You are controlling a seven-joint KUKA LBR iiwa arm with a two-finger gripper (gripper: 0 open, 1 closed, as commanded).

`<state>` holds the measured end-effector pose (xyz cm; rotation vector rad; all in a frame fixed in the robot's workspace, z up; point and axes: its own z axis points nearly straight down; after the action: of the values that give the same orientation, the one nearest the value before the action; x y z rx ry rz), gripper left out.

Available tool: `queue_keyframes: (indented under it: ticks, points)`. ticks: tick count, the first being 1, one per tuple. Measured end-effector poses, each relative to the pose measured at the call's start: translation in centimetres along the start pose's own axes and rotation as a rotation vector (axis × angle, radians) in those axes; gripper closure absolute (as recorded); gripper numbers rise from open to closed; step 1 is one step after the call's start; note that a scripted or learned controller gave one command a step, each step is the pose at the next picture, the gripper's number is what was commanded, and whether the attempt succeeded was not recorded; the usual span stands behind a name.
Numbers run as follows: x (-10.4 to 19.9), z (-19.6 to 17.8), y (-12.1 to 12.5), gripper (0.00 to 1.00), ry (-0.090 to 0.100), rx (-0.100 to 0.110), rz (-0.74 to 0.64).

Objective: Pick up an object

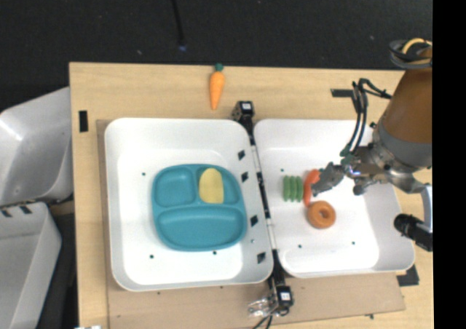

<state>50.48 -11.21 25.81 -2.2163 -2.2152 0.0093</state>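
In the right bin (364,258) lie a green ridged piece (293,188), a red-orange piece (310,183) and an orange doughnut-shaped ring (321,215). My gripper (328,179) hangs low over the right bin, its dark tip just right of the red-orange piece and above the ring. The arm's body hides much of the wrist. The left bin (131,247) holds a blue divided plate (196,206) with a yellow item (212,185) in its upper right compartment.
A toy carrot (216,87) lies on the wooden bench behind the bins. Black clips (244,110) sit along the seam between the bins. A white surface (33,145) stands at the left of the bench.
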Motion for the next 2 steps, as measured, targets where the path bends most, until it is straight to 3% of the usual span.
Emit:
queue_keyframes:
  ticks: [1, 2]
  points:
    - [0.0, -0.6, 0.2, 0.0, -0.002, -0.012, -0.003]
    - [-0.3, 5.3, -0.6, 0.0, -0.002, -0.006, 0.0]
